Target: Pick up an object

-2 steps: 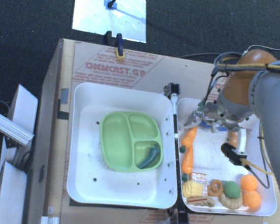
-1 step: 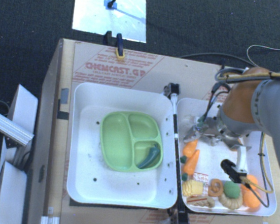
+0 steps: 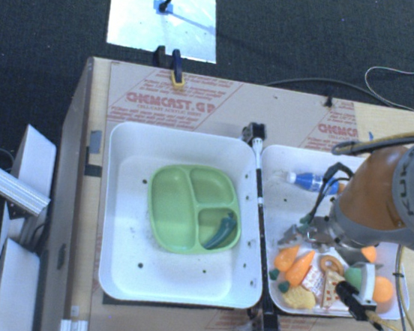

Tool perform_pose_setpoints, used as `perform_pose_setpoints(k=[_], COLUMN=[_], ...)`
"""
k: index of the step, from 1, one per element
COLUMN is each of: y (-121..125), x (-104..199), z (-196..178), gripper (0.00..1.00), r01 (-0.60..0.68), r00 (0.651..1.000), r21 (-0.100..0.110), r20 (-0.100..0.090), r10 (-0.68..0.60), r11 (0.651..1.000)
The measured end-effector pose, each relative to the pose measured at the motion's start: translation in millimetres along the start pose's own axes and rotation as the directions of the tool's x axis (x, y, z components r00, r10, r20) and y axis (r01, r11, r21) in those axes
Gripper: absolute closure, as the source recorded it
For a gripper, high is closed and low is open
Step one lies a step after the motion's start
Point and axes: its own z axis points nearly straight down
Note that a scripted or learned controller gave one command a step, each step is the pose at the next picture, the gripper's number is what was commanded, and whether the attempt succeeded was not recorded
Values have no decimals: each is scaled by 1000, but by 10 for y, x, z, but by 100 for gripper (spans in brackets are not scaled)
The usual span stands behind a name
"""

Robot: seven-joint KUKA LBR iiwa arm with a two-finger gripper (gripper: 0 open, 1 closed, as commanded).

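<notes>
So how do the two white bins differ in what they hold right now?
The left bin holds a green divided plate with one dark green item in a compartment; the right bin holds a loose pile of small toys and a bottle. The arm hangs over the right bin, not the left. Both are shallow and white.

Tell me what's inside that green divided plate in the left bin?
The green divided plate holds one dark teal curved item, perhaps a toy pepper, in its lower right compartment. The other two compartments show bare green. Whatever lies beneath the plate is covered by it.
</notes>
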Motion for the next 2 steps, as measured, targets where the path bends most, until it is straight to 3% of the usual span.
perform_pose_setpoints(k=[1,2], y=[548,1131], x=[-133,-527], z=[-6,-10], gripper=[0,0], r01=[2,3], r00=[1000,1000], r21=[-3,-3], r20=[0,1], r10=[-2,-3], r11=[1000,1000])
